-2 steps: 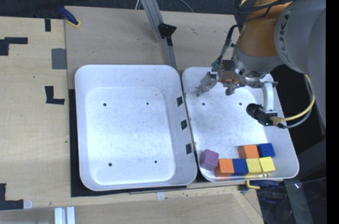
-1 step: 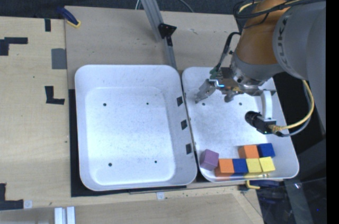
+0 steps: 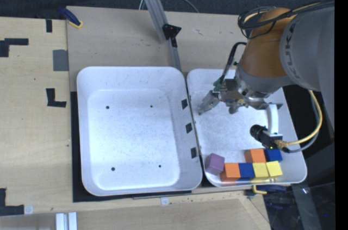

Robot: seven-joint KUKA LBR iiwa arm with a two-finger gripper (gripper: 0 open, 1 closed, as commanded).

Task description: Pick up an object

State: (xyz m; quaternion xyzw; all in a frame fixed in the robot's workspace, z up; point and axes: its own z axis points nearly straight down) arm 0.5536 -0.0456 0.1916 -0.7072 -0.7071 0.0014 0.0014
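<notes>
Several small blocks lie along the near edge of the right bin (image 3: 209, 82): a purple block (image 3: 215, 162), an orange block (image 3: 232, 170), a blue block (image 3: 246, 170), two yellow blocks (image 3: 266, 169), plus a second orange block (image 3: 254, 156) and a second blue block (image 3: 274, 155) behind them. My gripper (image 3: 220, 106) hangs over the middle of the right bin, well above and behind the blocks. Its fingers (image 3: 205, 104) are spread apart with nothing between them.
The left bin (image 3: 130, 125) stands beside the right one, sharing a middle wall. A slanted metal pole (image 3: 155, 0) rises behind the bins. A black camera unit with a yellow cable (image 3: 262, 135) hangs off the wrist just above the blocks.
</notes>
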